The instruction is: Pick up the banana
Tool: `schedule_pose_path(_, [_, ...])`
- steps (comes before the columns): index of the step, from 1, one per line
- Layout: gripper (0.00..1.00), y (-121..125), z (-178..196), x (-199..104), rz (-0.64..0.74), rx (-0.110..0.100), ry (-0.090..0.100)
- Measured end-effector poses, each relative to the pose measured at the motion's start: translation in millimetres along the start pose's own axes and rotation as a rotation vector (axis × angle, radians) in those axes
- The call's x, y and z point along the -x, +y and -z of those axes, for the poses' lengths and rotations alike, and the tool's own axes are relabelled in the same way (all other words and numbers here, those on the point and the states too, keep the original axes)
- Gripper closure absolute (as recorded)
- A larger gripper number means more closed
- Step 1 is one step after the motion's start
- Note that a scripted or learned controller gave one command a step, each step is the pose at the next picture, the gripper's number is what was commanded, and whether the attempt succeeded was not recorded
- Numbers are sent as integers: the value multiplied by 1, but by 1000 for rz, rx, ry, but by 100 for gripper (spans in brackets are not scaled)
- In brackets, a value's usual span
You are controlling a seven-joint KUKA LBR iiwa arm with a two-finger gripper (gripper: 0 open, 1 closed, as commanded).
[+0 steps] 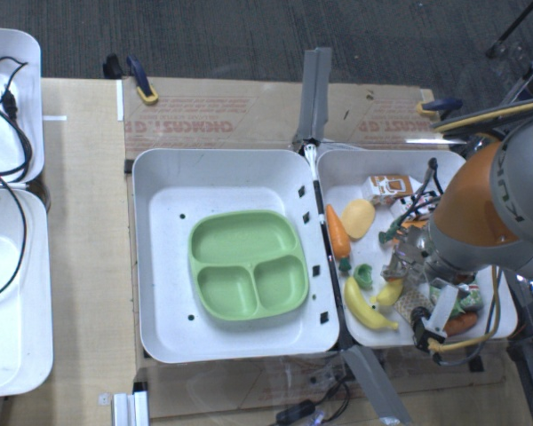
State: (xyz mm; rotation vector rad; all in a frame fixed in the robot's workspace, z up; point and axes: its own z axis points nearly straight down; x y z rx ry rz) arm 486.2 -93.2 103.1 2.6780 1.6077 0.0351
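The yellow banana (368, 307) lies curved in the near left part of the right bin (333, 169). My gripper (400, 266) hangs low over that bin, just right of and slightly beyond the banana. It sits directly over a small yellow piece (390, 293) that rests by the banana's far end. The arm's orange band (475, 204) rises behind the gripper on the right. I see nothing lifted off the bin floor.
The right bin also holds an orange carrot (338, 232), a pale yellow fruit (359, 218), a small green item (363, 276), a brown and white carton (389, 185) and red and green items (462, 316) under the arm. The left bin (151, 238) holds a green divided plate (247, 264).
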Motion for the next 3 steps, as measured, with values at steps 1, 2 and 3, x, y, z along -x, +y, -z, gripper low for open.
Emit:
schedule_pose_path(1, [0,-4,-6,1,1,-12,-5])
schedule_pose_path(2, [100,-3,4,4,-3,-11,-8])
schedule_pose_path(3, [100,61,86,-82,-70,-29,-14])
